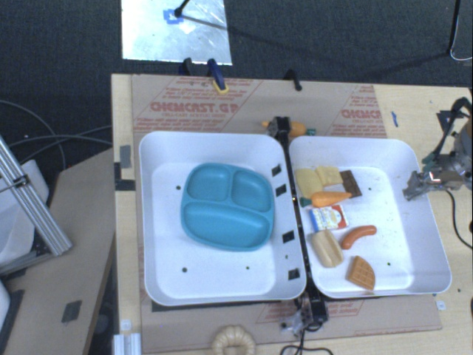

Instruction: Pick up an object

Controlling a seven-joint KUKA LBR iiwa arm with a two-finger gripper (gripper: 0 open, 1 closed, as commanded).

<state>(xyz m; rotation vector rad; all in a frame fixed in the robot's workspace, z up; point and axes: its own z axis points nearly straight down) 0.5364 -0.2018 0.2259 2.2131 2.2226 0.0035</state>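
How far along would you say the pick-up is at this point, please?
Nothing looks done yet: the carrot, sausage, waffle and other toy foods all lie in the right bin. The gripper sits at that bin's right rim, apart from them, with no item seen in it. The reach, grasp and lift are all left.

Evenly and fairly brightly lit from above, with a cool bluish cast. Strong glare on the shiny sheet at the top. Soft, faint shadows inside the white bins. Slightly soft focus throughout, grainy over the dark floor. Mild blur toward the right edge.
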